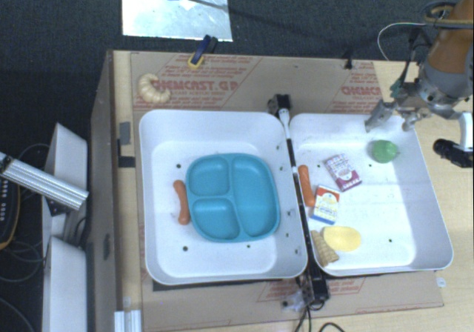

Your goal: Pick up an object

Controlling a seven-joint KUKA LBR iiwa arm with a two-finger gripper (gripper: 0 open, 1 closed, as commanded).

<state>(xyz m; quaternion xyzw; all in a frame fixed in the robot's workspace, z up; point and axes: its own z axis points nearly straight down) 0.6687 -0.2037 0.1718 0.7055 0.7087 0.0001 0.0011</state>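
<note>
The left bin holds a blue divided tray beside a sausage. In the right bin lie small cartons and, far right, a green object (likeliest target). The gripper hovers above it, jaws apart, holding nothing; the arm is cut off.

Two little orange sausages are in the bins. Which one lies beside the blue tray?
The sausage in the left bin, just left of the blue tray. The other sausage lies in the right bin, along its left wall.
</note>
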